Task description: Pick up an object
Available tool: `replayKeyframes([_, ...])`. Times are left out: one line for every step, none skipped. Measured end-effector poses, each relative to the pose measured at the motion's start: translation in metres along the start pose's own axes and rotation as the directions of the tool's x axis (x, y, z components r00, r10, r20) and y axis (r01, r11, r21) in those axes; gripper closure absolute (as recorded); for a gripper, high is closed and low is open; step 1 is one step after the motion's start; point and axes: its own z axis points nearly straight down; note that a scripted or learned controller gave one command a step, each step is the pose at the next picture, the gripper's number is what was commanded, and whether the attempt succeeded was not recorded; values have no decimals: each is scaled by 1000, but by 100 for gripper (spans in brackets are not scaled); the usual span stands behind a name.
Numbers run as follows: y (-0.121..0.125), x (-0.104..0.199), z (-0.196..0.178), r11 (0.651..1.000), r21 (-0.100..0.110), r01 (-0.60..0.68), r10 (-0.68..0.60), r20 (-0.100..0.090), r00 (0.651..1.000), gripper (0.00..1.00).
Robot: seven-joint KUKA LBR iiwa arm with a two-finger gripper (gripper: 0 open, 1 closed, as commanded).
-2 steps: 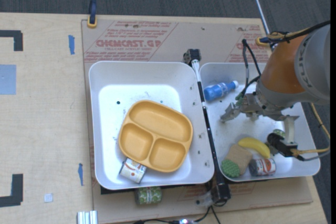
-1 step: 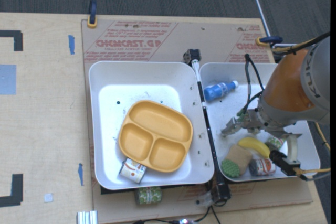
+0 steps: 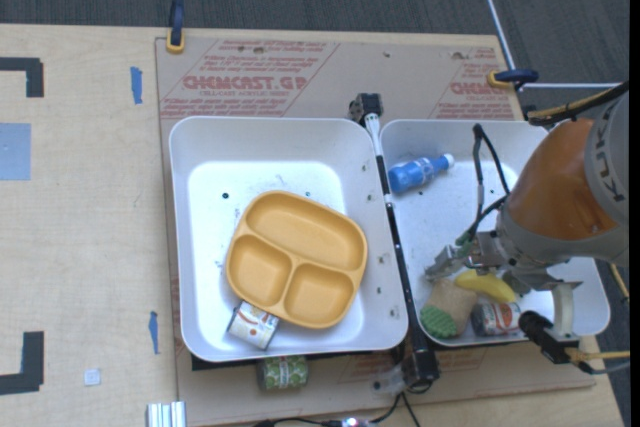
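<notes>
The wooden bench (image 3: pixel 80 245) bore two white bins; the left bin (image 3: pixel 190 215) held a yellow divided tray (image 3: pixel 297 258) with a small can (image 3: pixel 252 325) at its near edge. In the right bin (image 3: pixel 440 215), a blue bottle (image 3: pixel 415 172) lay at the far end, while the gripper (image 3: pixel 478 267) hung low over a banana (image 3: pixel 487 287), beside a green object (image 3: pixel 438 320) and another can (image 3: pixel 495 318). How far its grip was open could not be told.

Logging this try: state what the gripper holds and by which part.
Cannot be told. The gripper sits low over the banana in the right bin, its fingers hidden by the wrist.
</notes>
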Motion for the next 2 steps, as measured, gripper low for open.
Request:
replayKeyframes([60,-7,1,1000,3,1,-1,0,1000,0])
replayKeyframes([1,-18,0,1000,4,-1,1,0,1000,0])
